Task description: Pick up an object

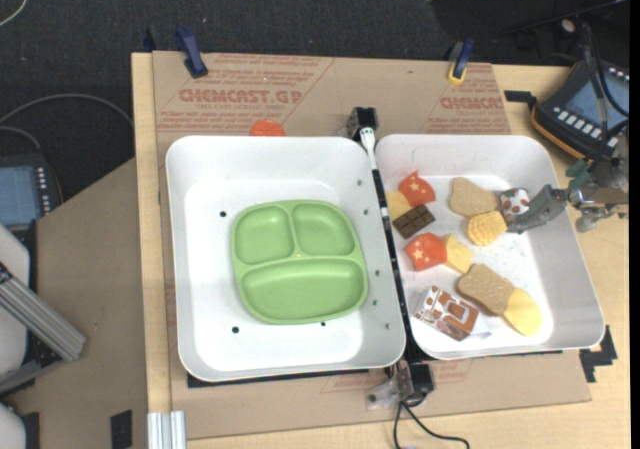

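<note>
Right bin [560,327] holds the toy food: two red pieces, a brown block, yellow waffle [487,228], tan biscuit [471,197], toast slice [485,288], wrapped snack [447,312]. Left bin [190,237] holds a green divided plate [298,261]. Gripper [520,212] is low at the right bin's right side, tip just beside the waffle and a small red-and-white piece [514,202]. Cannot tell if it is apart or together, or clamping anything. Step judged: reach/grasp stage, nothing visibly lifted. Next: secure one piece, then raise clear of neighbours

two white bins [190,267], one green plate [298,261], two red toy berries [416,187], two brown bread slices [486,287], one waffle [487,228], two blue clamps [190,52].
</note>
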Tool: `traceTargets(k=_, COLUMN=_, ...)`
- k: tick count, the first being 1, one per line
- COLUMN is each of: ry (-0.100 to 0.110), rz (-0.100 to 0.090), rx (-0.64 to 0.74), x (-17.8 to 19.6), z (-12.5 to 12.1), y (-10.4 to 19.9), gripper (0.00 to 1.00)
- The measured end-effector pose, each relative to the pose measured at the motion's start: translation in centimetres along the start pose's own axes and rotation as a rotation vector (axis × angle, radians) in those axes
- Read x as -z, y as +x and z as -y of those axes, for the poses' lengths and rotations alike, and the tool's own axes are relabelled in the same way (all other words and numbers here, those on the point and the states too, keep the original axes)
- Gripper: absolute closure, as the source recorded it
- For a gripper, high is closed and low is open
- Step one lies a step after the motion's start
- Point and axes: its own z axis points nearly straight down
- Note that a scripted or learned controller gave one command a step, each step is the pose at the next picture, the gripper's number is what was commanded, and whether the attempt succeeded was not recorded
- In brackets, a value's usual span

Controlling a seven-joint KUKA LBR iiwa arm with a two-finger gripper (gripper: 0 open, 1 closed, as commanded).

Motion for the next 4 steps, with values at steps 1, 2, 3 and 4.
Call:
traceTargets(k=1, ry=0.010, rz=-0.004, rx=0.004, x=-13.1, z=-6.1, y=1.4, gripper=0.00)
traceTargets(k=2, ry=0.001, rz=-0.008, rx=0.003, x=-20.3, z=-10.7, y=-1.1, gripper=0.00)
traceTargets(k=3, ry=-0.002, rz=0.000, rx=0.001, x=-18.9, z=-10.6, y=-1.4, gripper=1.00)
traceTargets(k=4, ry=0.000, rz=-0.003, rx=0.002, x=-18.9, z=-10.6, y=-1.2, gripper=0.00)
